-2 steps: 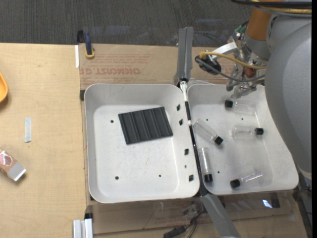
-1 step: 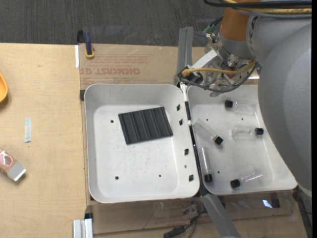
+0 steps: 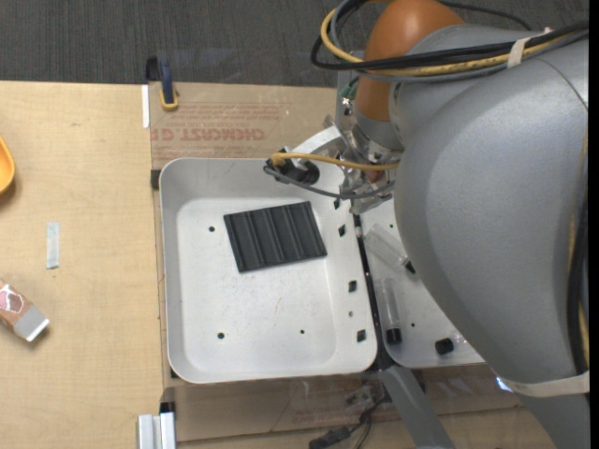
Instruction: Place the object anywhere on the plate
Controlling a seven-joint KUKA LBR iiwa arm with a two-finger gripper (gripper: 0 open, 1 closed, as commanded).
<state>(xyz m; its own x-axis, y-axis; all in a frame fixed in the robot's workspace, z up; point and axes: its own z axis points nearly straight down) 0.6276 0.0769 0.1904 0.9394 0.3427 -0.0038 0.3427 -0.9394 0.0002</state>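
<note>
A dark grey ribbed rectangular plate [image 3: 276,236] lies flat in the upper middle of the left white bin [image 3: 187,344]. The arm's orange band [image 3: 402,40] and wrist hang over the divide between the two bins. My gripper [image 3: 360,195] sits below the wrist at the left bin's upper right corner, just right of the plate and apart from it. The arm's grey body covers most of the right bin [image 3: 421,344]. A small black piece [image 3: 445,346] and a clear, slim item [image 3: 388,302] lie in the visible strip of that bin.
A black cable end [image 3: 285,167] pokes out from the wrist over the left bin's top rim. On the wooden bench to the left lie a small wrapped item [image 3: 21,312], a grey strip [image 3: 52,245] and an orange edge [image 3: 5,166]. A clamp [image 3: 167,87] stands at the bench's back.
</note>
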